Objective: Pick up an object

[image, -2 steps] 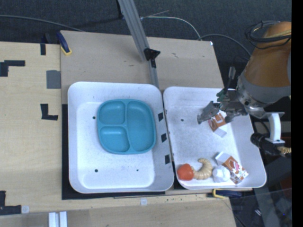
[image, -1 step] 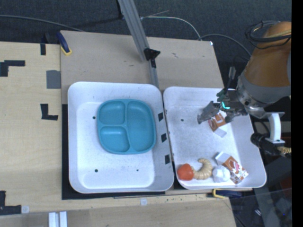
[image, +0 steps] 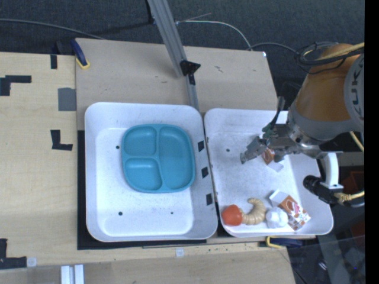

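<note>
Bench: a pale wooden bench top point(image: 35, 158) with black tape marks, dark carpet behind it, and a tan board point(image: 130, 70) under two white bins.
Arm: the grey and orange arm point(image: 328, 99) reaches in over the right bin, ending at the gripper point(image: 260, 151).
Left bin: the left bin point(image: 100, 218) lies well to the gripper's far side, away from the arm, across the shared rim.
Right bin: the right bin point(image: 237, 123) lies directly under the gripper.
Pole: a grey metal pole point(image: 169, 31) slants down to the seam between the bins, beyond the gripper toward the top of the view.
Plate: a teal divided plate point(image: 158, 158) sits in the left bin, well apart from the gripper.
Gripper state: dark fingers point toward the left bin; whether they are spread or pressed together cannot be told. A small reddish-brown and white thing point(image: 271, 156) shows just behind them, its hold unclear.
Carton: a small red and white carton point(image: 291, 210) lies below the gripper, near the bin's front corner.
Croissant: a tan toy croissant point(image: 256, 212) lies below the gripper by the front rim.
Tomato: a red tomato-like ball point(image: 232, 215) touches the croissant's far end.
White lump: a small white object point(image: 275, 219) sits between croissant and carton.
</note>
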